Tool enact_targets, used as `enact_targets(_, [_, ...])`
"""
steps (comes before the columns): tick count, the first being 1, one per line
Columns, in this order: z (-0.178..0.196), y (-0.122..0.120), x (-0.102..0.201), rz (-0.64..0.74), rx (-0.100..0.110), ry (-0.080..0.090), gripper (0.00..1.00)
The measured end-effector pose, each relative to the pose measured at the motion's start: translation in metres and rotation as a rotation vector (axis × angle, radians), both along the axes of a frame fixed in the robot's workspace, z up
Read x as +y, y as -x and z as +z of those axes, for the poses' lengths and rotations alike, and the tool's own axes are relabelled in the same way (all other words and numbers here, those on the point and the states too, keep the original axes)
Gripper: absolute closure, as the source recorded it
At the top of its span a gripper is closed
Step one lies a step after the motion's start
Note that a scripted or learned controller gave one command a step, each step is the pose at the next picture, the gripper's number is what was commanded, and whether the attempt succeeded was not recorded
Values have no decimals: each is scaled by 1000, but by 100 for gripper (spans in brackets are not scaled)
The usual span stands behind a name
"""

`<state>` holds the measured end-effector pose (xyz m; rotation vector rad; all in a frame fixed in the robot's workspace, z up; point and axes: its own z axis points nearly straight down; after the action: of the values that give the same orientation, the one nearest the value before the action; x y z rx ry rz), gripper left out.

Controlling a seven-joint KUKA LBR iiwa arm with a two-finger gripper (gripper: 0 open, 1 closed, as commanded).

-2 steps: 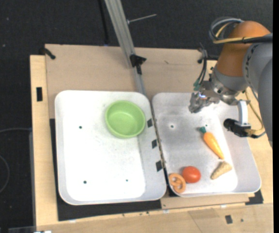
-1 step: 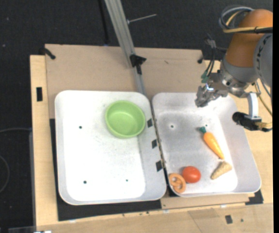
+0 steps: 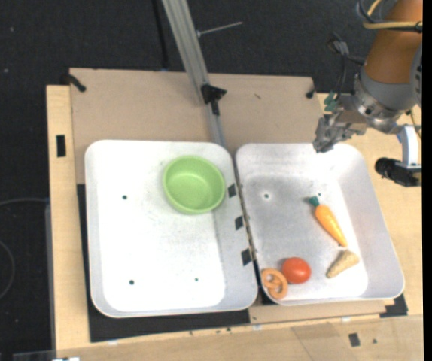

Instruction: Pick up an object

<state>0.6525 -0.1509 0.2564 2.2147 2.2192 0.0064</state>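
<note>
- Altogether, two shallow white bins sit side by side on the worktop (image 3: 156,104), touching along their inner edges
- Left bin (image 3: 111,224): one thing, a green bowl (image 3: 194,185), upright, near the bin's far right corner
- Right bin (image 3: 276,179): four things, all gathered in its near right part
- One carrot (image 3: 330,221) with a small green top lies at a slant, tip pointing toward the near right
- One red tomato (image 3: 297,270) rests near the bin's near edge
- One round orange slice-like piece (image 3: 275,283) lies just beside the tomato, on its near left, close against the bin's near left corner
- One pale tan wedge-shaped piece (image 3: 343,263) lies near the carrot's tip, to the right of the tomato and apart from it
- Small dark dots mark the floors of both bins: three in the left, one in the right
- One arm (image 3: 390,59), grey with an orange band, comes in from the upper right
- One pincer (image 3: 326,143) hangs over the far rim of the right bin, near its far right corner, well apart from the carrot and the other pieces
- Whether the pincer is open or closed cannot be told at this angle; nothing can be seen in its grip
- One slim metal pole (image 3: 190,43) slants across the worktop from the top of the view down toward the seam between the bins
- All five objects lie in the bins, none lifted
</note>
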Motion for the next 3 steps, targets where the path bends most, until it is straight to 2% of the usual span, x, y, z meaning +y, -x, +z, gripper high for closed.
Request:
enact_targets(1, [8, 4, 51, 1, 7, -2, 100])
enact_targets(3, [12, 24, 147, 5, 8, -3, 100])
